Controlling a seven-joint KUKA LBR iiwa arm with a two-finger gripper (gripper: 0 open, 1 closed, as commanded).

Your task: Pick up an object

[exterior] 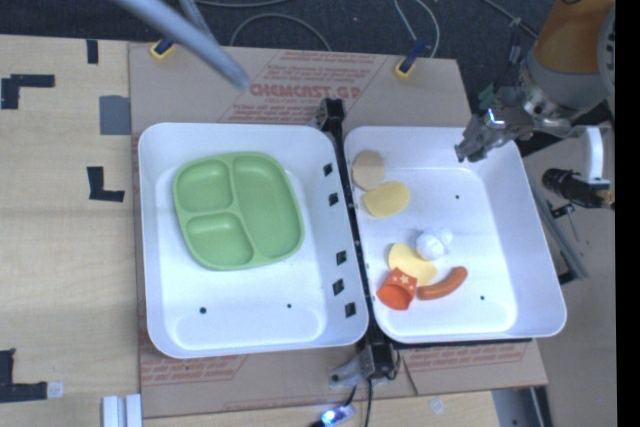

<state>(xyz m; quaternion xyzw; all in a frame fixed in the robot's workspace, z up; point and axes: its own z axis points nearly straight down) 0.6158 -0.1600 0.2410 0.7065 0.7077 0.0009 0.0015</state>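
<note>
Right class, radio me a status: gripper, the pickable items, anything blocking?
Two-finger gripper over right white bin's far edge, holding nothing. Red sausage, small red cup, yellow pieces untouched. Nothing in the way.

Arm (575, 25) comes in from the right, orange band up top, wrist bent down and angled left. Gripper (475, 145) hangs low at the end, nothing visibly held in it.

Small toy foods in the right bin (500, 215); tan biscuit (368, 167), yellow piece (386, 199), sausage (443, 283), red cup (397, 290)
</note>
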